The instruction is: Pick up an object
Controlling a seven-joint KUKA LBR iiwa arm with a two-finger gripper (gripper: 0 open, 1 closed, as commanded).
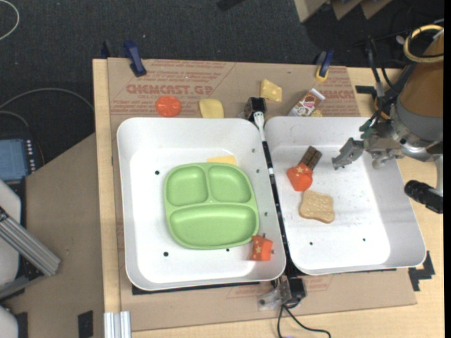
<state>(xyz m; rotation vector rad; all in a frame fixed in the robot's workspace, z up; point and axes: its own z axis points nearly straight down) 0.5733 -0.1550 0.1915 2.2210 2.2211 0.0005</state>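
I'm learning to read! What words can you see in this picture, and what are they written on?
"CHEMCAST. G.P" in red on the brown board behind the left bin.
More red print on the board along its back edge and at its right: too blurred to read.
The small packet behind the right bin has a label, too small to read.

Robot arm (423, 97) cut off at the frame's right edge above two white bins.

Only the wrist end of the arm lies inside the picture; the rest runs out past the right edge. A pale yellow piece (223, 160) in the left bin (134, 189) is mostly hidden behind the green divided plate (210, 205), just its top edge peeking out. The print on the small packet (306, 104) beyond the bins is too small to read.
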